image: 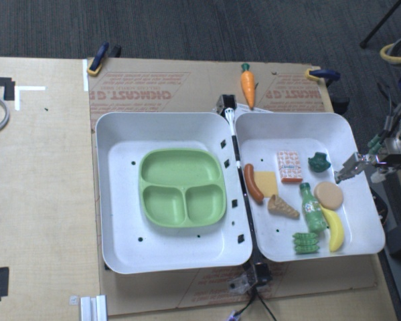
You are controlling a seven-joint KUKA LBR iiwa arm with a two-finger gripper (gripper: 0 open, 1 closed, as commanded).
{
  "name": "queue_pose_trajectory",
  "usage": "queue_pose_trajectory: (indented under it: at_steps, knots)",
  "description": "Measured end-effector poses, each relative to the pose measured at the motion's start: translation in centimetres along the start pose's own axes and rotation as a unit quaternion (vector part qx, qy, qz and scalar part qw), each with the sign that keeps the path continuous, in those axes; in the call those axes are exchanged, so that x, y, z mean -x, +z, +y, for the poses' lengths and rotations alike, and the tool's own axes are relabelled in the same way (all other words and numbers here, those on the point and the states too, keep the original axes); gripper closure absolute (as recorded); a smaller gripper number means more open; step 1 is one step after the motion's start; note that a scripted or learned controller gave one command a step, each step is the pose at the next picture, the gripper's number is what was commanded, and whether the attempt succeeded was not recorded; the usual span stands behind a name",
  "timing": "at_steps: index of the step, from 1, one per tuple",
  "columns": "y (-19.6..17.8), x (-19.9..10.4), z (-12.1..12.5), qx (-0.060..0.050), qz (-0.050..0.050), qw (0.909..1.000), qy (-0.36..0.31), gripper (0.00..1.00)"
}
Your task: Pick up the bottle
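Bottle point(312, 208), green with a white label, is seen lying in the right bin point(361, 246), neck toward the far side, base toward the near rim. Gripper point(346, 169) is seen at the right bin's right rim, reaching in from the right, with metal fingers point(351, 165) pointed left over the bin floor. Nothing is held between the fingers; whether they are spread or closed cannot be told at this size. Bottle is placed left of and nearer the camera than the fingertips, apart from them, not touching. Between fingers and bottle, a tan round disc point(329, 195) is found, just beside the bottle's upper right side. A banana point(334, 229) is laid against the bottle's right side, farther from the fingers. Green bean pods point(306, 242) are set at the bottle's base. A cone point(282, 207) is located left of the bottle, beyond it from the fingers. A dark green leafy piece point(318, 161) is seen left of the fingertips, near them. A red-white box point(290, 166) is placed farther left. Left bin point(113, 199) holds a green divided tray point(182, 186), well apart from the fingers.
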State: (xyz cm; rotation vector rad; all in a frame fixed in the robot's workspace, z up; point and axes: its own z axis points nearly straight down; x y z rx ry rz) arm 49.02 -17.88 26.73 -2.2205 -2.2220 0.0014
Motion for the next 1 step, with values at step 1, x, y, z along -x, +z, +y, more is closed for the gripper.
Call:
queue_pose_trajectory:
  at_steps: [1]
  knots:
    - [-0.94,0.02,0.05,0.000,-0.001,1.0000,0.000,1.00]
